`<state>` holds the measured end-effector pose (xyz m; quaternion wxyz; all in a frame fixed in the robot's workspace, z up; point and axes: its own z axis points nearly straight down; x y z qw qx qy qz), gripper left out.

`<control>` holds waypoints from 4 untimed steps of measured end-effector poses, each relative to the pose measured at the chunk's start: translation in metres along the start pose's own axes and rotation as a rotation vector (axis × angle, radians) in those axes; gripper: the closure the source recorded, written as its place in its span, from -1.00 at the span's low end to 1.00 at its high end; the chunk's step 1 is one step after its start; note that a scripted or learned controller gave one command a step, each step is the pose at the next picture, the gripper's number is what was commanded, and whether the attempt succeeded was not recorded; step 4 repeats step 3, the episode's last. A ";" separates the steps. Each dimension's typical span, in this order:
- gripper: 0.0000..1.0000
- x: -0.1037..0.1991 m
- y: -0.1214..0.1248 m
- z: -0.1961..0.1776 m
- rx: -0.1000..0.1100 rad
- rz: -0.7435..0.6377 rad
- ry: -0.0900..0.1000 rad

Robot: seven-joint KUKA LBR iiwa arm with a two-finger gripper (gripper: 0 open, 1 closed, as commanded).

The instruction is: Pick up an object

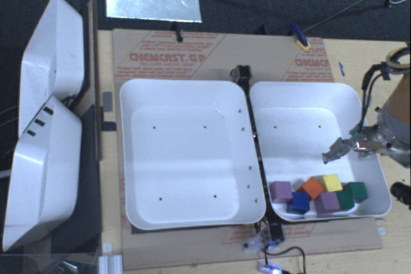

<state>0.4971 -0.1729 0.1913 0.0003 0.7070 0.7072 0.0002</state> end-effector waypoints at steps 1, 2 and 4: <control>-1.00 0.087 -0.002 -0.087 -0.008 -0.008 0.002; -1.00 0.161 0.023 -0.123 -0.004 -0.007 0.001; -1.00 0.249 0.062 -0.125 0.000 -0.007 0.002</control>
